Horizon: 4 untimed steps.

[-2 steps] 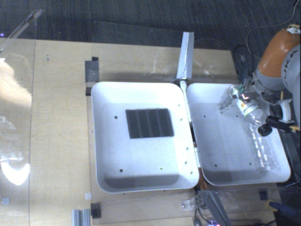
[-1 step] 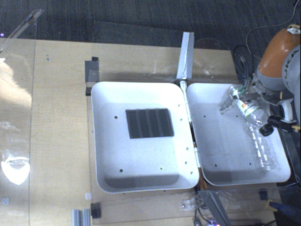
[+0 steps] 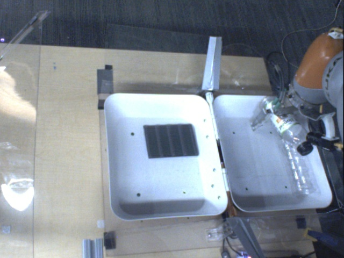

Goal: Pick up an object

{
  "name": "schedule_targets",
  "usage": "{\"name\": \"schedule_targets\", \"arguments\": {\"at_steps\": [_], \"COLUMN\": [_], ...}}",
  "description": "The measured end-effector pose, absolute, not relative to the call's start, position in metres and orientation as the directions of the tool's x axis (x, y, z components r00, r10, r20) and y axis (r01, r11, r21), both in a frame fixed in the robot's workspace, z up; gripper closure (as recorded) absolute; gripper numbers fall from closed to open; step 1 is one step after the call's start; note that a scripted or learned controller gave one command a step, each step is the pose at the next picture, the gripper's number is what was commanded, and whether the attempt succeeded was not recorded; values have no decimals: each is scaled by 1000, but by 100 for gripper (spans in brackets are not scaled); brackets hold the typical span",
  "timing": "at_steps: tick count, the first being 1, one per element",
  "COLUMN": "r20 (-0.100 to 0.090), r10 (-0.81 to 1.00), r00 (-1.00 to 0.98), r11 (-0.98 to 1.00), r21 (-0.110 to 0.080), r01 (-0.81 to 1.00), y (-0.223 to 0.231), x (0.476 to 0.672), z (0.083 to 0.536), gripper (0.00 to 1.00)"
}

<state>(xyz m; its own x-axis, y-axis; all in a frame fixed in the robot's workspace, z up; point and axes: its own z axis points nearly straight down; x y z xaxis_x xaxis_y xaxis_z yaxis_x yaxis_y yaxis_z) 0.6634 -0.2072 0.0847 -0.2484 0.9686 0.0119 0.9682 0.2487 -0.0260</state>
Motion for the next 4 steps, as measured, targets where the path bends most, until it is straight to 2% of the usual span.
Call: {"name": "schedule_targets", "arguments": {"at_steps": [2, 3, 4], "r20": [13, 11, -4], "r10": [958, 958, 920], "r00": [-286, -288, -392], "r11": [286, 288, 392], "r21": [-27, -24, 8], "r01": [958, 957, 920], "y": [-208, -207, -125], "x": [663, 664, 671], "z": [85, 96, 190], "gripper": [0, 100, 100]}}
